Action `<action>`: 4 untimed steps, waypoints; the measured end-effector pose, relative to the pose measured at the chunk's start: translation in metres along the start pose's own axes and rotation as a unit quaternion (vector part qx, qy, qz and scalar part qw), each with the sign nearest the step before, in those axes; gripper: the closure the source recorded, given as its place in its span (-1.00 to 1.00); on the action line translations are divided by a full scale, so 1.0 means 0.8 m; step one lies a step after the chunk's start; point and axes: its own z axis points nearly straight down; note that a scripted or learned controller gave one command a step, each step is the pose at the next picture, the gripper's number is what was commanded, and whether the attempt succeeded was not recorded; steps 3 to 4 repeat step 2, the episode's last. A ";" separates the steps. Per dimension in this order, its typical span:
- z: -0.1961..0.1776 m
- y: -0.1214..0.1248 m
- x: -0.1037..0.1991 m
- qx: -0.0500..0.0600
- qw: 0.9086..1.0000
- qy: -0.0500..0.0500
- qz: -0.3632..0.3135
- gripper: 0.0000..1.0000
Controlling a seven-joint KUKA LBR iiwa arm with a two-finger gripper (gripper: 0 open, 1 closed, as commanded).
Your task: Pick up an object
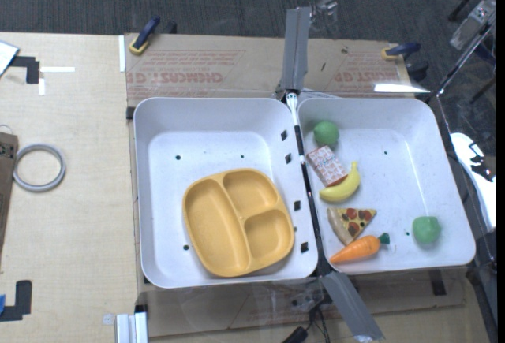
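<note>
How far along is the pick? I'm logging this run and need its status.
Nothing looks done yet. The banana, carton, pizza slice, carrot and two green pieces all lie in the right bin; the yellow divided plate sits in the left bin. Nothing is in hand. The whole pick remains: reach, grasp, lift.

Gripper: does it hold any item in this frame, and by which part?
That cannot be told from this frame. The banana, carrot, pizza slice and both green balls lie loose in the right bin.
</note>
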 end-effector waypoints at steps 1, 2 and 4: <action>0.001 -0.036 -0.051 0.000 0.997 0.000 -0.078 1.00; 0.000 -0.048 -0.039 0.000 0.966 0.000 -0.257 1.00; 0.000 -0.048 -0.039 0.000 0.966 0.000 -0.257 1.00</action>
